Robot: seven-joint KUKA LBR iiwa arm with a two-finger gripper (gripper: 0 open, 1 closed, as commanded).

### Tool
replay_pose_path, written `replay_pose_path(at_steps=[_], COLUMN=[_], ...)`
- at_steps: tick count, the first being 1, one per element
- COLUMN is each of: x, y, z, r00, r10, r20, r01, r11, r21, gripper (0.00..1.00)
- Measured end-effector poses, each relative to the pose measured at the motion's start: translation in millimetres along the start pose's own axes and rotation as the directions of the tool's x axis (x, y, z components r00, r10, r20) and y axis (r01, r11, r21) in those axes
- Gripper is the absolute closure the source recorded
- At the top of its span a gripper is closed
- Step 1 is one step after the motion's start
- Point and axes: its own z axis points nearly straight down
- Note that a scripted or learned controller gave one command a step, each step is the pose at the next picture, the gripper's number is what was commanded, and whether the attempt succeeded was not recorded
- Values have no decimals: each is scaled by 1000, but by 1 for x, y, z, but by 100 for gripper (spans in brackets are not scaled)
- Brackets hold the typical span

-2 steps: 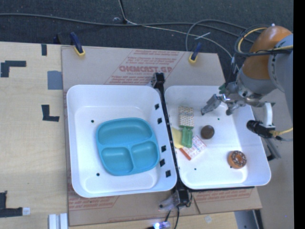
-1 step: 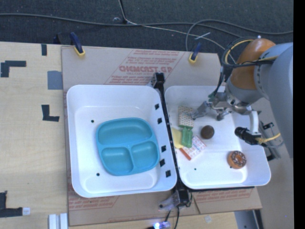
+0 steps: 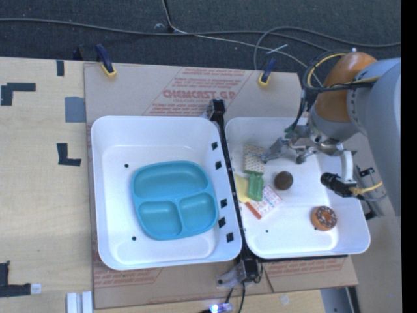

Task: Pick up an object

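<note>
My gripper (image 3: 285, 154) hangs over the back of the right bin (image 3: 306, 243), open, with nothing between its fingers. A brown ball (image 3: 283, 180) lies just in front of it, apart from it. A patterned flat packet (image 3: 253, 158) lies to its left. In front of that packet lie a green object (image 3: 255, 186) on a yellow piece (image 3: 242, 189) and a white packet with red print (image 3: 266, 203). A sprinkled donut (image 3: 324, 218) rests near the bin's front right corner.
The left bin (image 3: 107, 175) holds a blue divided plate (image 3: 174, 198). A black divider (image 3: 225, 175) runs between the two bins. The arm's grey body and orange band (image 3: 345, 87) stand over the right bin's back right side. Cables (image 3: 352, 186) hang by its right rim.
</note>
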Motion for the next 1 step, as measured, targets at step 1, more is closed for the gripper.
replay_pose_path(at_steps=[1], x=[1], y=[0], z=[-8], r00=[1000], r10=[-1], r20=[2], r01=[1], r11=[1000], r21=[-2], gripper=[100])
